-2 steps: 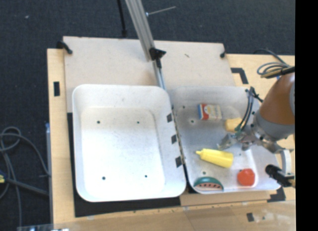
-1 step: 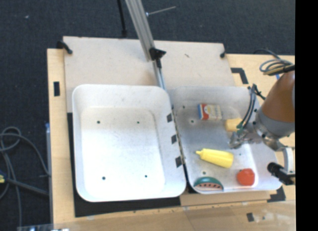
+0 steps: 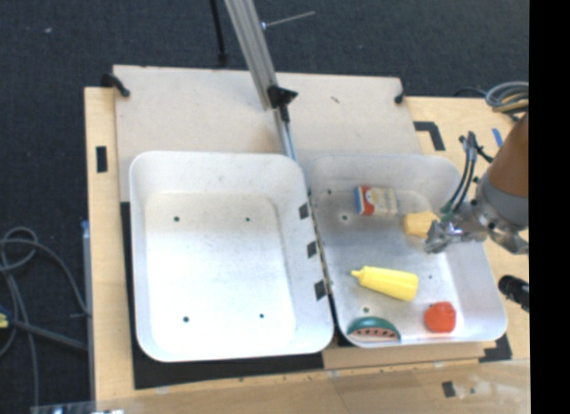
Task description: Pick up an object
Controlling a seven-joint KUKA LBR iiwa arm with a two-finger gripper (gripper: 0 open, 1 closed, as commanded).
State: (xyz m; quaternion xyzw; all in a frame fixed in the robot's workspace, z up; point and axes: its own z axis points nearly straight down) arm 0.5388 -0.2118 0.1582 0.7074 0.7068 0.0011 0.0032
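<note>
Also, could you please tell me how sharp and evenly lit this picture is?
Camera view: soft and low in detail throughout; lighting is even and diffuse, with only faint shadows; the white bins look bright, no harsh glare; the pincer and the small yellow item beside it blur together.

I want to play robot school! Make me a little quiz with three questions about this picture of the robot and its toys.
1. True or false: the yellow mustard bottle lies in the left bin.
2. Which toy is nearest the gripper? A) the red tomato B) the small yellow block C) the watermelon slice
3. Fill in: the little carton lies near the ____ edge of the right bin, the edge farthest from the watermelon slice.

Key
1. False; it lies in the right bin.
2. B; the small yellow block sits right beside the gripper.
3. Back (the top edge in the picture).
</note>
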